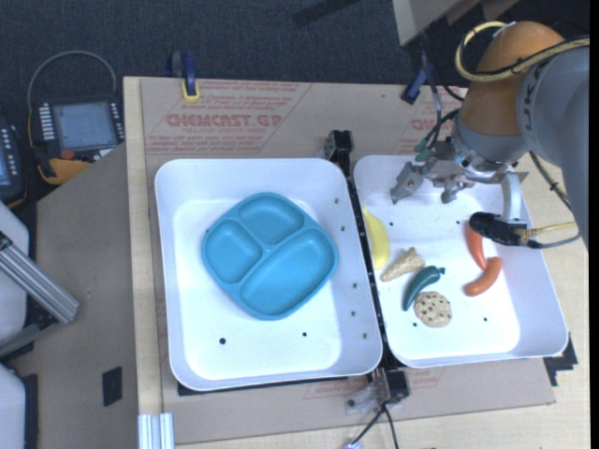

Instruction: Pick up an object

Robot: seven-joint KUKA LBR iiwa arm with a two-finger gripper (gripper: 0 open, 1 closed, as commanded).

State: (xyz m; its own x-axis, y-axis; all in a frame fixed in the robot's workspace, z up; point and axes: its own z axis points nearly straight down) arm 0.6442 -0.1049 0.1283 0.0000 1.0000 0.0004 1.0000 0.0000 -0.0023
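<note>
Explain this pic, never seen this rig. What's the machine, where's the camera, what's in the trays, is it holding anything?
One fixed camera looks down at a slant on a bench. The grey machine with the orange band is a robot arm reaching in from the right. Its tool has two fingers spread apart with nothing between them, hanging over the far end of the right bin. That bin holds toy food: a yellow banana, a pale wedge, a green pepper, a cookie, a red chilli and an orange sausage. The left bin holds a blue divided plate.
</note>
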